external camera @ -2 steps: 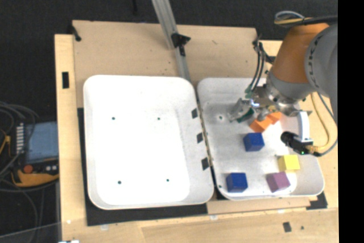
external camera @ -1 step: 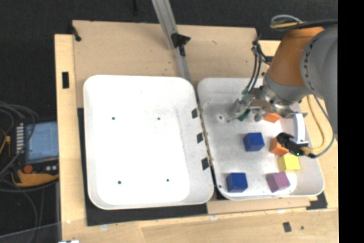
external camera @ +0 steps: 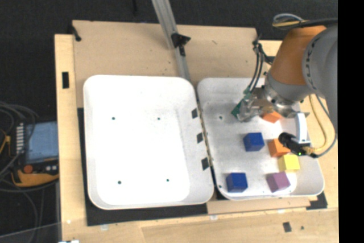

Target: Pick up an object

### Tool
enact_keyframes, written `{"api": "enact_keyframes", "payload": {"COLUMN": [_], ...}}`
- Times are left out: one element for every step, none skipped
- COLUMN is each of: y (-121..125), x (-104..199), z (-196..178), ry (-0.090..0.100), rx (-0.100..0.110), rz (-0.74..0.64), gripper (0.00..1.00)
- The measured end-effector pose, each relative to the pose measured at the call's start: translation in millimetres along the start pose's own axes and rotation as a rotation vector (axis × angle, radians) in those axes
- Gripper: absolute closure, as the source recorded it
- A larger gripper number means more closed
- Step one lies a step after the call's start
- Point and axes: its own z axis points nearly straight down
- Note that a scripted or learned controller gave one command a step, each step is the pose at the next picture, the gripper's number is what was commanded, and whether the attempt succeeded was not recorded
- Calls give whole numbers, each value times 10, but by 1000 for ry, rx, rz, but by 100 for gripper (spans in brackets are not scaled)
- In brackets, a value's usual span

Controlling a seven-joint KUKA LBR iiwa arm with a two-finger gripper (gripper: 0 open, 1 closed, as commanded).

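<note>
On the tan bench we see two white bins, and the right bin holds blocks: a blue cube and purple cube at its lower edge, a yellow cube, orange cube and second blue cube above them. Higher still, the gripper hovers mid-bin; we cannot tell its state.

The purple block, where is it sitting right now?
The purple block lies in the right bin, near its front right corner, just below the yellow block and to the right of a blue block.
</note>
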Motion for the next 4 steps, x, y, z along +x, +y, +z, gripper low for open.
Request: {"api": "enact_keyframes", "payload": {"y": [-29, 42, 57, -95], "x": [-54, -84, -99, 403], "z": [-454, -909, -1398, -1246], "ry": [-2, -2, -2, 0], "rx": [-1, -2, -2, 4], "rz": [-1, -9, -11, -12], "gripper": [100, 100, 100, 100]}}
